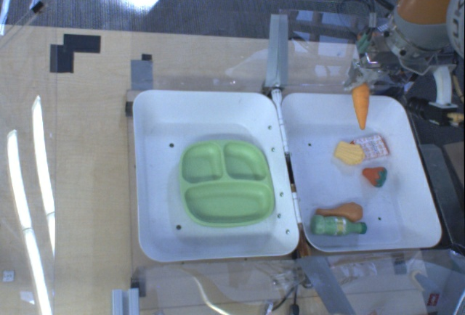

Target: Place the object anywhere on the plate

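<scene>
A green three-compartment plate [227, 183] lies in the left bin [156, 161]. An orange carrot [361, 109] hangs point down over the far edge of the right bin [414, 183]. Its top end sits between the fingers of my gripper [361, 83], which is shut on it. The arm's grey wrist and orange band rise above it at the upper right. The carrot is well to the right of the plate, across the divider between the bins.
In the right bin lie a yellow piece [349, 153], a pink-and-white packet [372, 146], a red strawberry [375, 176], a brown drumstick [341, 211] and a green bottle [338, 226]. A metal post [277, 52] stands behind the bins' divider.
</scene>
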You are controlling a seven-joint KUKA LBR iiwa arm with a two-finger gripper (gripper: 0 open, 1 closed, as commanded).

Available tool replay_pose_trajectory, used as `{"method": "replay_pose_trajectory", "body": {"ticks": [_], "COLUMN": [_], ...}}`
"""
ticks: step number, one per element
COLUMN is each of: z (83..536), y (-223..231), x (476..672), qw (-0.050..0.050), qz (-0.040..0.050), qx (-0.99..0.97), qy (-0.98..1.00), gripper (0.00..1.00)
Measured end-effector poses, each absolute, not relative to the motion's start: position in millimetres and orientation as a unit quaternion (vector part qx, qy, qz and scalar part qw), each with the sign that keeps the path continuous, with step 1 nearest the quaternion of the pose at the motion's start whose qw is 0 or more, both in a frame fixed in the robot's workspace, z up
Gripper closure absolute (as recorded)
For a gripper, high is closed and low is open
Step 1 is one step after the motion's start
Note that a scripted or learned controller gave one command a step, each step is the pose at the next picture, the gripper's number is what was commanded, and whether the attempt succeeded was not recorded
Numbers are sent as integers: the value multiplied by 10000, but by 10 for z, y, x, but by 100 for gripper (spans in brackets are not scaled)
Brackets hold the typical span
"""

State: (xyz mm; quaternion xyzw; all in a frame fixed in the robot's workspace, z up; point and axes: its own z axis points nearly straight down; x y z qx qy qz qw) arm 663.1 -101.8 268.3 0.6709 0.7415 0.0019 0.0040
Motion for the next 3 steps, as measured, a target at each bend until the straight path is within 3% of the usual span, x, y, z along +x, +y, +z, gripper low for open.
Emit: {"method": "replay_pose_trajectory", "body": {"ticks": [1, 3], "z": [2031, 1929], "y": [-375, 965], "x": [6385, 5416], "qw": [12, 12], "qz": [16, 20], "qx": [6883, 5784], "qy": [7254, 8158], "gripper": [100, 100]}}
